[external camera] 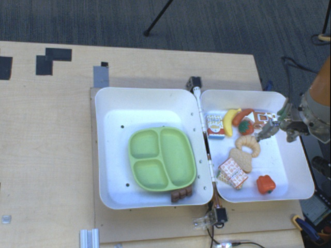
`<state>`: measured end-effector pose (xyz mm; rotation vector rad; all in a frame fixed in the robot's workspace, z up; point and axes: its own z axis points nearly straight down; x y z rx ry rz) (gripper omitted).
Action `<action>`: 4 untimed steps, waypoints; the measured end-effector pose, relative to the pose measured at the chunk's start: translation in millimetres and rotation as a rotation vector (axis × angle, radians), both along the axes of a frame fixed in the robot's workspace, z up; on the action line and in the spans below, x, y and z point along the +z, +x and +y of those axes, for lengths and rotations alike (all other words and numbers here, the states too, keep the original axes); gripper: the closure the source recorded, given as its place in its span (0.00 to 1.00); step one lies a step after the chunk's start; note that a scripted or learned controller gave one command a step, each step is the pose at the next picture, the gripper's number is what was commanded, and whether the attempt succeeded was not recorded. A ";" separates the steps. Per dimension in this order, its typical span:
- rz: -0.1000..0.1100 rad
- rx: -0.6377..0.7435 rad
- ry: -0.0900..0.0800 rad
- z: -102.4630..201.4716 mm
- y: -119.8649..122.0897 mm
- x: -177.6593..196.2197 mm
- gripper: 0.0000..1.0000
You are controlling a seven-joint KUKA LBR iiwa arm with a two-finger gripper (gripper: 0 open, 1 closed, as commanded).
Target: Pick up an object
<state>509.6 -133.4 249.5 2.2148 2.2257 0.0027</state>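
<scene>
Bench's left bin (111, 138) holds green plate (162, 159).

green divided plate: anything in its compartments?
Empty. All three compartments of the green plate show bare green; a brown item lies outside its rim.

Green divided plate (162, 159), yellow banana (230, 122), red pepper (265, 184), both bins (111, 138) white.

You had a pale wooden bench (46, 154) under even, soft light, with dark tape patches (51, 60) near its far left. Beyond it lay dark grey carpet (93, 9), crossed by a thin black rod (164, 9) at a slant.
</scene>
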 end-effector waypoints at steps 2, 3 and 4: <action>-0.002 -0.002 0.000 -12.1 7.3 -130.0 1.00; -0.001 -0.001 0.000 -12.1 7.2 -130.1 0.00; -0.001 -0.002 0.000 26.0 -16.2 -157.8 0.00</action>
